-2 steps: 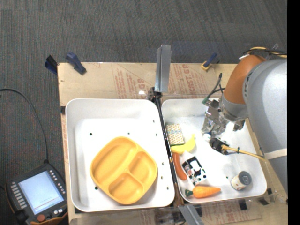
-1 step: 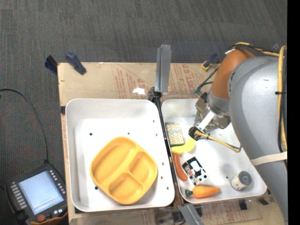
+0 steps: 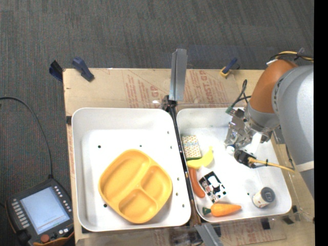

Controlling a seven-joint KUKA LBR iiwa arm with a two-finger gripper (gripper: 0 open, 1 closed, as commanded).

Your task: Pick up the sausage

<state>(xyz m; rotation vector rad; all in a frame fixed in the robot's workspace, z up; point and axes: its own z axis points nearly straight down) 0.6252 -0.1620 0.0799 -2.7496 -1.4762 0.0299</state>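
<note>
Now, starting at the near edge of the right bin point(image 3: 287, 191): carrot point(image 3: 225, 209) lying crosswise at the front wall, small round roll of tape point(image 3: 264, 197) off toward the front right corner. Just behind the carrot, a black-and-white card point(image 3: 212, 184), and tucked against the bin's left wall, the sausage point(image 3: 197, 183), reddish, long axis running near-to-far, slightly slanted. Touching or nearly touching the card on one side, wall on the other. Tight slot, by the look of it. Next back, banana point(image 3: 201, 160) curving over the sausage's far end, then a small patterned box point(image 3: 191, 146) behind that. Farther still and well to the right, gripper point(image 3: 240, 143) low over the bin's back half, with nothing seen between the fingers; how far apart, cannot tell. So: sausage lying forward and left of the gripper, with banana and card along the way. Probably calls for jaws closing across the short width. Left bin point(image 3: 82, 137) with yellow divided plate point(image 3: 135, 185), well out of it.
</note>
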